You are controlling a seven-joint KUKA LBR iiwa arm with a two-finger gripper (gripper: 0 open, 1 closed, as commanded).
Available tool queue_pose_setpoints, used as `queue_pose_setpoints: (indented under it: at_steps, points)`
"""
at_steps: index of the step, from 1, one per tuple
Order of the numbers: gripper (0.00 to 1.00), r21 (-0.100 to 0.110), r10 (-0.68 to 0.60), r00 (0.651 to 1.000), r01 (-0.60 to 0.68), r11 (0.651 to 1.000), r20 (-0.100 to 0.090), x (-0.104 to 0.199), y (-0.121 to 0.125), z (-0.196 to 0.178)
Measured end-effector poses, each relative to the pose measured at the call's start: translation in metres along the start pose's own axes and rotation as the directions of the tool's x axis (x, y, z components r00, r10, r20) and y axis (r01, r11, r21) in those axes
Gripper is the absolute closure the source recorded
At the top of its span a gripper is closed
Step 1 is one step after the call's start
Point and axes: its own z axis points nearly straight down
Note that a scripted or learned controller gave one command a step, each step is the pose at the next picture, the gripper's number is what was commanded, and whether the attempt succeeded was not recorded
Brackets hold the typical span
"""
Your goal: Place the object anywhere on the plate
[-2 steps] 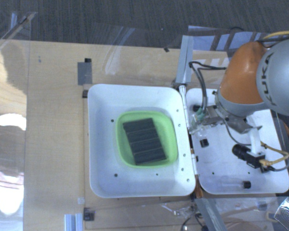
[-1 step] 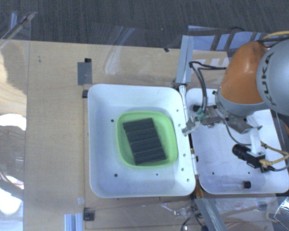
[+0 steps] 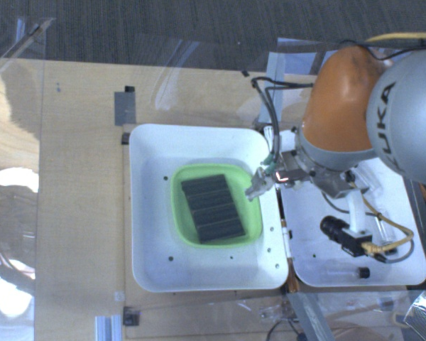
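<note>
status: the dark grey ribbed rectangular block lies flat on the green square plastic plate, set at a slant, inside the left shallow white bin. judged from this, placement is done.

gripper state: the two-finger gripper hangs at the plate's right rim, just beside the block's upper right corner. nothing shows in its grasp. whether it is released or clenched cannot be told from this angle.

hazards:
- gripper low and close to the rim. a sideways move of the grey and orange arm may catch the rim and drag or tip the plate.
- a move to the left may push the block toward the plate's near edge, where its lower end already lies close to the rim.
- a renewed closing on the block would undo the placement.
</note>
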Motion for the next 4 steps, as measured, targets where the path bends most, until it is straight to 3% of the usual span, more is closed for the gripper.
queue_pose_setpoints:
  at_steps: [1,2,3,4]
  points:
    - [0.0,0.002,-0.004,1.0,0.004,1.0,0.0,-0.007,-0.005,0.025]
    - [0.0,0.004,-0.052,0.999,0.052,0.999,0.001,-0.037,0.037,0.074]
    - [0.0,0.0,-0.03,1.0,0.03,1.0,0.002,-0.1,0.048,0.072]
    - [0.0,0.002,0.022,1.0,-0.022,1.0,0.001,-0.091,-0.007,0.06]
